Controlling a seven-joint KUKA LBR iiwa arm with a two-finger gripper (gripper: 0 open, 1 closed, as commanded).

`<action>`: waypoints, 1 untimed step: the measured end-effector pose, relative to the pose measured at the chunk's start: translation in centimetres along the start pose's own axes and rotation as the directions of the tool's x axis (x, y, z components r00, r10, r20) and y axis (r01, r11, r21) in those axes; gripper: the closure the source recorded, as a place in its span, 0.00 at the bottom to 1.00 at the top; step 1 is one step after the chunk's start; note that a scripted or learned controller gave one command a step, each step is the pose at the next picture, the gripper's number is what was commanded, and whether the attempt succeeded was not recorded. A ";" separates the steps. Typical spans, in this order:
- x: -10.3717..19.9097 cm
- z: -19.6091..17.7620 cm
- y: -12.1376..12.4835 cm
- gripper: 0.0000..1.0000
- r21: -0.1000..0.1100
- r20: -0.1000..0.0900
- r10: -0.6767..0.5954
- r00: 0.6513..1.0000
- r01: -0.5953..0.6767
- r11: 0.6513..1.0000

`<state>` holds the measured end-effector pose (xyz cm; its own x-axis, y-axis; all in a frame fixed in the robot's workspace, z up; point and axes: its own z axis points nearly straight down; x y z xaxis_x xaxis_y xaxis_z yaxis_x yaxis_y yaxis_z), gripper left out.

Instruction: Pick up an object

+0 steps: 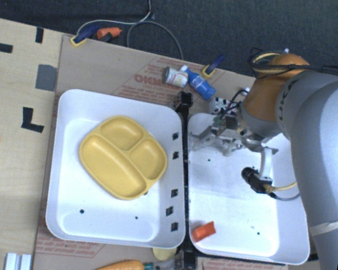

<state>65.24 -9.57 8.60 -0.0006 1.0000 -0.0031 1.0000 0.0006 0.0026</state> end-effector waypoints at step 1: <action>-0.8 0.1 1.7 0.00 0.001 -0.003 -0.002 1.000 0.002 1.000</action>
